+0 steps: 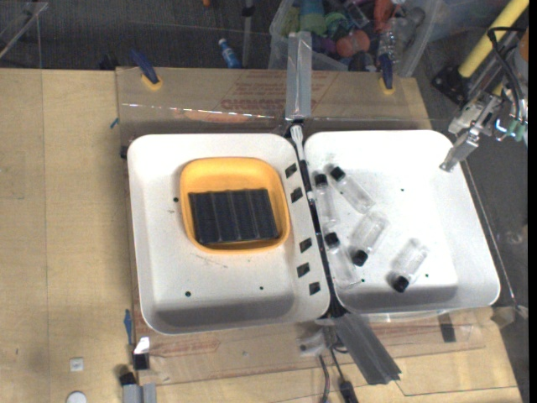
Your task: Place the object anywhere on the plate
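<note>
Nearest the lens, grey metal bracket (369, 355) at the bench's front edge, well below and left of the gripper (460, 148). Gripper itself by the far right corner of the right bin (470, 225), partly cut off by the frame edge; open or closed, impossible to tell. Below-left of it, several clear vials (365, 238) with black caps lying in that bin, glassy bodies hard to separate from the white floor. Farther left, yellow plate (231, 170) in the left bin (155, 225), dark ribbed slab (232, 217) covering its middle.
</note>
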Available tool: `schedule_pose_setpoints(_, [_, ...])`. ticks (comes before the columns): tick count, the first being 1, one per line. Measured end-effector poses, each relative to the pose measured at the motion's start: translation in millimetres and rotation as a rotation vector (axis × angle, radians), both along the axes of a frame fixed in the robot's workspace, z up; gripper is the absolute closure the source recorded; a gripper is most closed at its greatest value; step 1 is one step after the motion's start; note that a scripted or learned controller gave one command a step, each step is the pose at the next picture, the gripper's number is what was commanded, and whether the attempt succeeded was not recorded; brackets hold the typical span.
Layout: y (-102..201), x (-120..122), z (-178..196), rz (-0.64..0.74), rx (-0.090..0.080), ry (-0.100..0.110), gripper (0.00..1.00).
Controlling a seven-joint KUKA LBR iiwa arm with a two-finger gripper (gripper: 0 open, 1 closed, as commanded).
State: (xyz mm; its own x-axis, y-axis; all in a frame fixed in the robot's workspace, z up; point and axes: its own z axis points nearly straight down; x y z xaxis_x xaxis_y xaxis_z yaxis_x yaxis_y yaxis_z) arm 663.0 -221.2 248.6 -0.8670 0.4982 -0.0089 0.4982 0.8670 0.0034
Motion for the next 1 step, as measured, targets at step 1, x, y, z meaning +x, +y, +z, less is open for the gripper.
schedule_pose_setpoints(1, [0.2, -9.7, 1.6, 0.192, 0.000, 0.004, 0.00])
